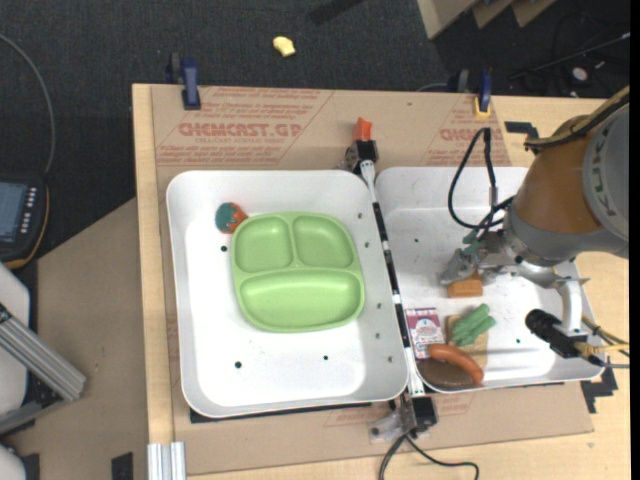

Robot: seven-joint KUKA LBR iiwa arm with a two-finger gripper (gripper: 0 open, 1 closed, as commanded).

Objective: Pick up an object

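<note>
Bench: brown board (300,128) printed with red lettering, bearing two shallow white bins side by side
Left bin: white tray (200,348) with rounded corners, holding a green divided plate and a small ball
Green plate: pale green, three compartments (296,270), lying flat near the middle of the left bin, nothing in its compartments
Small ball: red and teal (231,217), touching or just beside the plate's upper left corner
Right bin: white tray (420,203), its upper part bare, its lower part holding a cluster of small things
Arm: grey with an orange-brown band (560,193), reaching in from the right over the right bin, a black cable looping above it
Gripper: metallic grey (470,265), low over the middle of the right bin, directly above the orange block; its fingers are too blurred and crowded to judge, so I cannot tell whether they are apart or together
Orange block: small, tan-orange (466,288), lying on the right bin's floor just beneath the gripper tip, touching or nearly touching it; not seen to be between the fingers
Green object: light green, elongated (472,325), lying tilted below the orange block
Red-brown object: sausage-shaped (455,359), at the right bin's lower edge, just beneath the green object
Small box: pink and white (422,329), against the right bin's left wall, beside the green object
Clamps: blue ones at the board's top edge (188,81), an orange-tipped one (363,128) above the seam between the bins
Floor: dark carpet with a small yellow piece (285,45) lying beyond the board
</note>
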